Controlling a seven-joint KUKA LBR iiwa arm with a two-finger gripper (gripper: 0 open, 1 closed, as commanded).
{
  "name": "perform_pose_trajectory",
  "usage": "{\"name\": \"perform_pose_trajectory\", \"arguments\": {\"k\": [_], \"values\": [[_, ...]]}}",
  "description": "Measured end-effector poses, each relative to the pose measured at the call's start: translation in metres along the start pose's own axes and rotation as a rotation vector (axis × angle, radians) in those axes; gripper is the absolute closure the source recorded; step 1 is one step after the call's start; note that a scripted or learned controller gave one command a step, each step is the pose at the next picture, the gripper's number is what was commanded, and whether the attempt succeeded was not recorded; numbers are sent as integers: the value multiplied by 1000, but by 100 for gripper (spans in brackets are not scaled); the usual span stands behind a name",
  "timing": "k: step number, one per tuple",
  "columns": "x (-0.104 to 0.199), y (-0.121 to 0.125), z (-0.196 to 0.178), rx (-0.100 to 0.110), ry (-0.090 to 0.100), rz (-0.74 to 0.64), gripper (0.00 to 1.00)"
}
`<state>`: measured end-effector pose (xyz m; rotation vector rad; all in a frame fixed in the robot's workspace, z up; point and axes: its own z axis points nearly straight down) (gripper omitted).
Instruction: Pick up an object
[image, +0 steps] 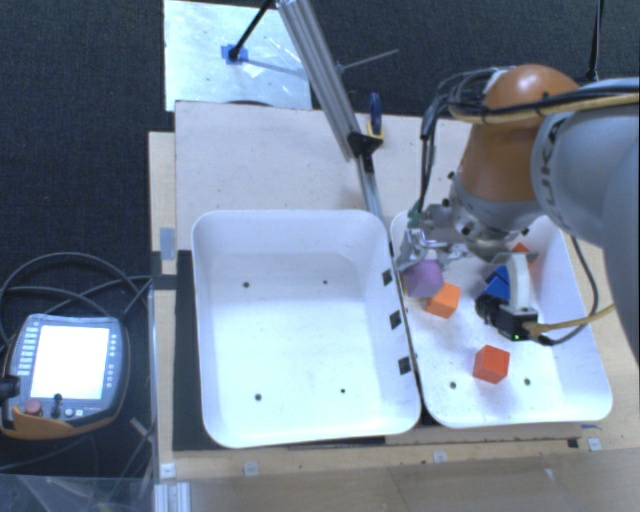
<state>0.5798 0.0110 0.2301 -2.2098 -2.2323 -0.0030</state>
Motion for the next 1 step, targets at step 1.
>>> {"name": "perform_pose_trajectory", "arguments": {"k": [1], "values": [[54,8,-7,-1,1,-2,100]]}}
